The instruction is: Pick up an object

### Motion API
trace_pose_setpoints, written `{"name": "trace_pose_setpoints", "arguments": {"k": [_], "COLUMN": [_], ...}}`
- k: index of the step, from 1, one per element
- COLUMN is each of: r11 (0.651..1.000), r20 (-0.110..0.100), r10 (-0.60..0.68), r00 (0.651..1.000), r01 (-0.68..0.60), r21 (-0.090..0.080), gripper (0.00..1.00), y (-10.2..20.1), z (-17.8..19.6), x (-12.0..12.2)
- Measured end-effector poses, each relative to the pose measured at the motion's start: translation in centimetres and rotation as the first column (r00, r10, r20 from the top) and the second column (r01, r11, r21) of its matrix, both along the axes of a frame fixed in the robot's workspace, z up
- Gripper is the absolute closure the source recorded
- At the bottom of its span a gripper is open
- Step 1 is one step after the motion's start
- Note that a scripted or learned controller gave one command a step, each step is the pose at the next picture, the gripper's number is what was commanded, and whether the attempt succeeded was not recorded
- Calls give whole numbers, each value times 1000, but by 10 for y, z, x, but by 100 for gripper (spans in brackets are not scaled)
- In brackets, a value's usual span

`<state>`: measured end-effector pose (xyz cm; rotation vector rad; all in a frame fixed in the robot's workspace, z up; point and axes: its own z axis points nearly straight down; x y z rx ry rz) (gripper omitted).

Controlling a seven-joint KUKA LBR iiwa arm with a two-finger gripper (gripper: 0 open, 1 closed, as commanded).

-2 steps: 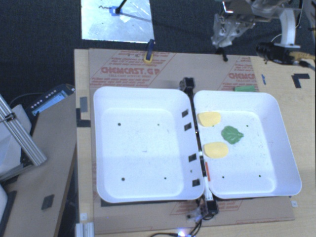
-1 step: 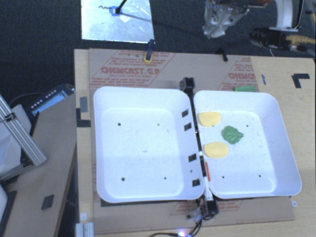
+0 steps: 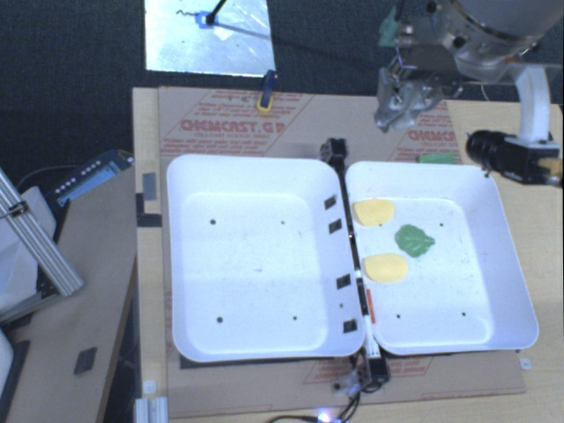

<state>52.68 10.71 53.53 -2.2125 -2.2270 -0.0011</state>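
The right bin (image 3: 493, 324) holds three flat pieces near its left side. One yellow piece (image 3: 374, 212) lies at the upper left, a second yellow piece (image 3: 386, 268) lies below it, and a green piece (image 3: 413, 240) sits between them to the right. My gripper (image 3: 394, 113) hangs high above the bench, behind the right bin's far edge, well apart from all three pieces. Nothing shows between its fingertips.
The left bin (image 3: 203, 324) stands beside the right one, joined by a black clip strip (image 3: 345, 236). A small green thing (image 3: 436, 158) lies on the cardboard behind the right bin. A shiny metal sheet (image 3: 210, 25) lies at the back left.
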Motion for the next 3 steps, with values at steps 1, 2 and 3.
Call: {"name": "trace_pose_setpoints", "arguments": {"k": [1,2,3], "r11": [1000,1000,1000], "r20": [-7,7,10], "r10": [1,3,0], "r00": [1000,1000,1000], "r01": [-1,-3,0], "r21": [-4,2,0], "gripper": [100,100,100], "y": [47,109,128], "z": [-116,-53,-5], "x": [15,0,54]}}
